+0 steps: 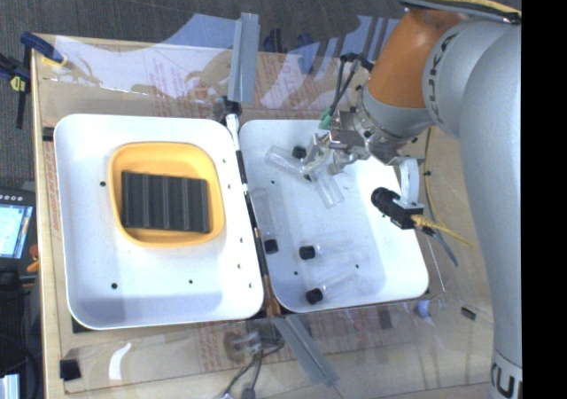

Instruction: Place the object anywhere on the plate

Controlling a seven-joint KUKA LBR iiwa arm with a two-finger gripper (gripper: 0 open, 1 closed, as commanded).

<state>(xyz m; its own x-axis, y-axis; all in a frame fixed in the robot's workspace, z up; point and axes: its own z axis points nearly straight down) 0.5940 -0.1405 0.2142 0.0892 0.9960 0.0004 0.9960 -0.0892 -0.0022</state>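
Faintly, letters "KU" on arm (478, 122); pale red print on desk (159, 78) unreadable. Clear plastic tube (330, 193) lies in right bin (403, 277). Jaws (321, 153): cannot tell.

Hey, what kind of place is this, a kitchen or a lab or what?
Most likely a robotics lab: a grey and orange robot arm reaches over two white bins on a taped-up wooden bench, with loose cables lying around.

Grey arm (478, 122), orange band (403, 65), thin green cable possibly at wrist.
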